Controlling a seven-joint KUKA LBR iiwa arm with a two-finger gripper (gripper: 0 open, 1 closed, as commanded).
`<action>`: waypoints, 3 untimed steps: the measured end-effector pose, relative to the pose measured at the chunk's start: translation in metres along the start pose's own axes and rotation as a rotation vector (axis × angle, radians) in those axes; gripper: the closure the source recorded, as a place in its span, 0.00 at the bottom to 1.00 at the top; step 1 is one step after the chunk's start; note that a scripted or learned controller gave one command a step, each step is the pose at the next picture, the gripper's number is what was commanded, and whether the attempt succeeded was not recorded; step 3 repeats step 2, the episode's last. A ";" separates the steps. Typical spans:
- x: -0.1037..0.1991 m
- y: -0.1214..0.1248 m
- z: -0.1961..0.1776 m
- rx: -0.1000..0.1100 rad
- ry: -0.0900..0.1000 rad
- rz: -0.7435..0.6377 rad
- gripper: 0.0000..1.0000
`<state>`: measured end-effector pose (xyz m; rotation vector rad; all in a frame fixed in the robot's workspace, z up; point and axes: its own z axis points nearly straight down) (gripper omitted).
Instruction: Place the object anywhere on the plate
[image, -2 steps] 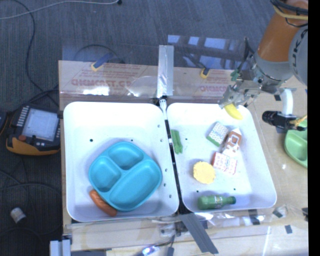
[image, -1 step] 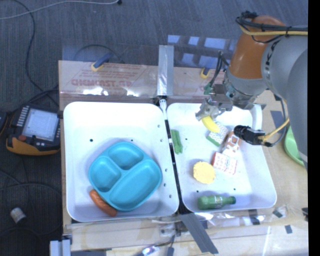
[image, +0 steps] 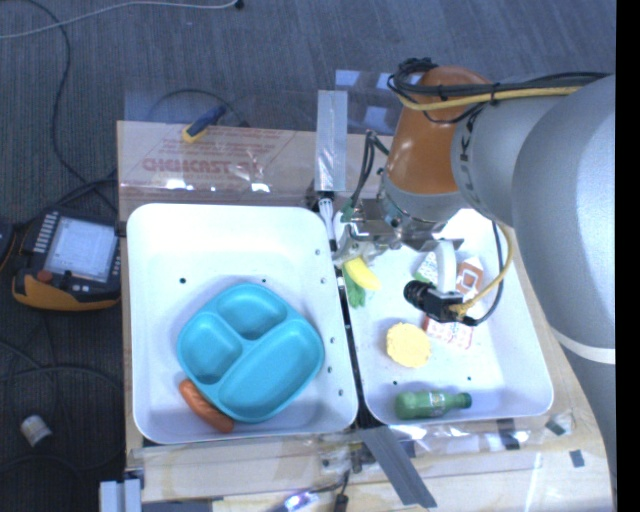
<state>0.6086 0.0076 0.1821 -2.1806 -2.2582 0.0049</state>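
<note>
1. Two shallow white bins are sitting side by side on the bench, the left bin (image: 160, 240) and the right bin (image: 520, 370), touching along their shared middle edge.
2. A blue plate (image: 250, 350) with three compartments is lying in the left bin, toward its near side, and nothing is resting on its blue surface.
3. An orange sausage-shaped item (image: 205, 405) is lying in the left bin at the plate's near-left rim, partly tucked under it.
4. The grey arm (image: 540, 160) with its orange band is reaching in from the right, and its gripper (image: 352, 245) is hanging over the far-left corner of the right bin, right by the dividing edge.
5. A yellow and green object (image: 358, 278) is sitting just below the gripper at the left wall of the right bin; whether the claw is spread, pressed together or pinching that object is something I cannot tell from this slant.
6. A round yellow item (image: 408, 345) is lying near the middle of the right bin.
7. A green bottle (image: 430, 403) is lying on its side along the near wall of the right bin.
8. A red and white carton (image: 452, 300) is resting to the right of the round yellow item, partly behind a black cable loop.
9. A handheld pendant (image: 65, 260) is lying on the floor, left of the bins.
</note>
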 end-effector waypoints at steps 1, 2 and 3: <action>0.044 -0.085 0.000 0.000 0.001 -0.288 1.00; 0.043 -0.085 0.000 0.000 0.000 -0.287 0.00; 0.043 -0.085 0.000 0.000 0.000 -0.287 0.00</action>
